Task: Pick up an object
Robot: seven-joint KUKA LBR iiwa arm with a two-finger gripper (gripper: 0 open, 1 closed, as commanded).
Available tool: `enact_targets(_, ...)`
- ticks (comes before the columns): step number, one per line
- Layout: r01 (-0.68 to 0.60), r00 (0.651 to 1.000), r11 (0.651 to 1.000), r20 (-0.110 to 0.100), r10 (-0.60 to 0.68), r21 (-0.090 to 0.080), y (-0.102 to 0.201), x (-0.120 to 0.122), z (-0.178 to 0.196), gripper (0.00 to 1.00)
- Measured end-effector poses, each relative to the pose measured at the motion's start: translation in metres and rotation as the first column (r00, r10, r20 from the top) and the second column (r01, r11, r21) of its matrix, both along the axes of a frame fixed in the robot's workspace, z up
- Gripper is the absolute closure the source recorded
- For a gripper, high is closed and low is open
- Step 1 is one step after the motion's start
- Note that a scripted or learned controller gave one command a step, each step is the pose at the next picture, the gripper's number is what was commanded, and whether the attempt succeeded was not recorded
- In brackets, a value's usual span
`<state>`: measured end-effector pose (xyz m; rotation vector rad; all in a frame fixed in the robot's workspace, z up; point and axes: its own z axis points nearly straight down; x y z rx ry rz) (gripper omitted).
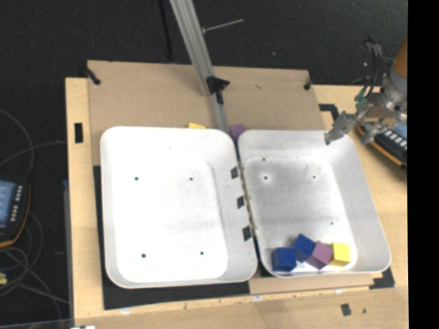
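Hand (335, 133) above right bin's (357, 177) far corner

Arm (391, 91): one, grey, orange band above wrist, entering at the surface's right edge near the far corner. Wrist tilted leftward and down. Gripper (334, 133): dark, slanted, its tip over the surface's far right part; nothing seen in it.

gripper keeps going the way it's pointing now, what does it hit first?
The gripper points down-left over the right bin's far right corner. Going straight on, it would probably meet bare bin floor first; the blocks lie at the near edge, off that line. Depth is unclear.
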<state>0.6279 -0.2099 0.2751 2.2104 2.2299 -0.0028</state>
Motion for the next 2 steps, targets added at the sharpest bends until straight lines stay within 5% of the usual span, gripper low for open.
enact_targets(1,0.001,1.0,1.0,-0.007,-0.001,0.006,0.082,-0.03,-0.071,0.0)
enact_targets(2,0.016,1.0,1.0,-0.009,-0.016,0.001,0.015,-0.111,-0.159,0.0)
